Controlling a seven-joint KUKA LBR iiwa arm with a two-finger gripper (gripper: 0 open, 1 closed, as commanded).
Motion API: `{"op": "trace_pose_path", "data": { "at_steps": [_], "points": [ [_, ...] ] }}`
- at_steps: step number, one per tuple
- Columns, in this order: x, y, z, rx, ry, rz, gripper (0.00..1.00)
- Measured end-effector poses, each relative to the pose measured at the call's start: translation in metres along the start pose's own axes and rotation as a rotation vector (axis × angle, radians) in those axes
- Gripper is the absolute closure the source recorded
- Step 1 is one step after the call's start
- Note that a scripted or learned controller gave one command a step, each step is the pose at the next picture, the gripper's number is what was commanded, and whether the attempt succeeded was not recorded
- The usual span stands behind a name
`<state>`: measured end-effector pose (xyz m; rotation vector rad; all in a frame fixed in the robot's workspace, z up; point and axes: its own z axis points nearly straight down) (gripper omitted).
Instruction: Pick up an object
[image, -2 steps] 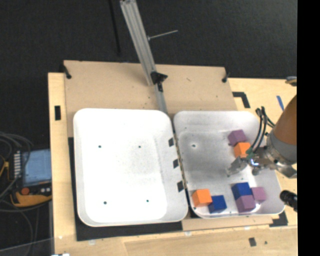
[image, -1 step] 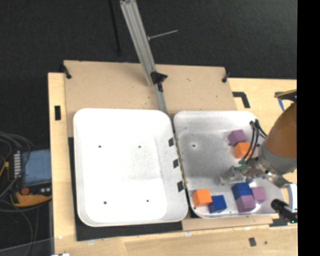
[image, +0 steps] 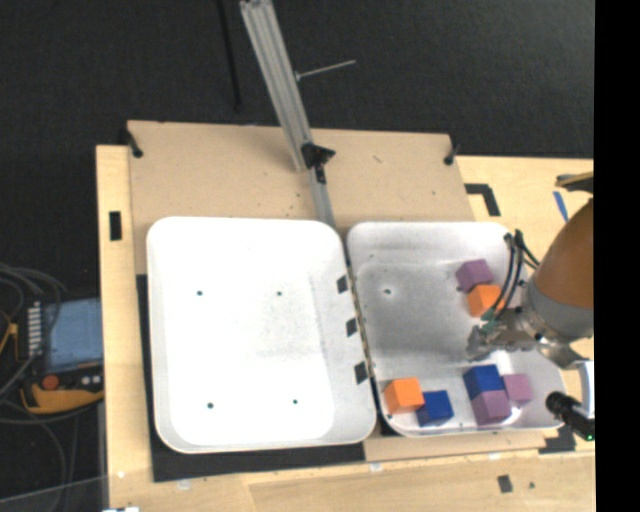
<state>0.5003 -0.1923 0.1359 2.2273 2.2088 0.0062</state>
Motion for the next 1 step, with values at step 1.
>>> {"op": "trace_pose_path", "data": {
  "at_steps": [1],
  "points": [
    [0.0053,-0.0032,-0.0477,0.000,-0.001,-0.011,1.00]
  ]
}}
